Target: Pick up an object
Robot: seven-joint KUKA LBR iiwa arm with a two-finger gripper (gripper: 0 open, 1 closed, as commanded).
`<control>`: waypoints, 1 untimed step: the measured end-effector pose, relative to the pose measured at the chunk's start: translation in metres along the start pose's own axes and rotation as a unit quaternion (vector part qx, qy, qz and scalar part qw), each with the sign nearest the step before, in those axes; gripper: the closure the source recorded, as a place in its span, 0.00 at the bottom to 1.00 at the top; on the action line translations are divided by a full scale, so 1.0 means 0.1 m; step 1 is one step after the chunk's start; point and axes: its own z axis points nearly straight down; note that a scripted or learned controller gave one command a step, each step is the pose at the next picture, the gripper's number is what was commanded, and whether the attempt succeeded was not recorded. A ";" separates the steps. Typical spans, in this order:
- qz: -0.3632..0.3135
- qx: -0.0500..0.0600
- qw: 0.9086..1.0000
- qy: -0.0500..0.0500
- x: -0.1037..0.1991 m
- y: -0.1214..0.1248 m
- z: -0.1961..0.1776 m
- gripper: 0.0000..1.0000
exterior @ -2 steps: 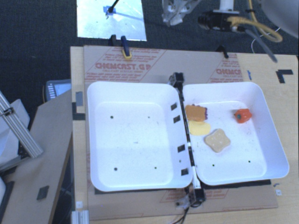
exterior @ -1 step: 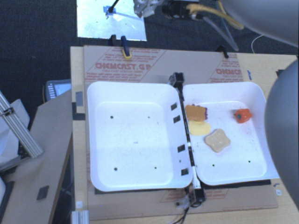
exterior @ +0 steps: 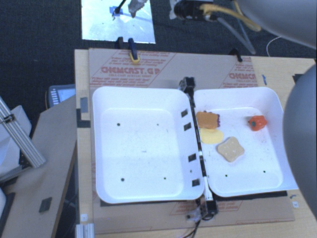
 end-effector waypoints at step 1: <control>-0.002 -0.001 1.000 0.001 0.01 0.00 -0.11 1.00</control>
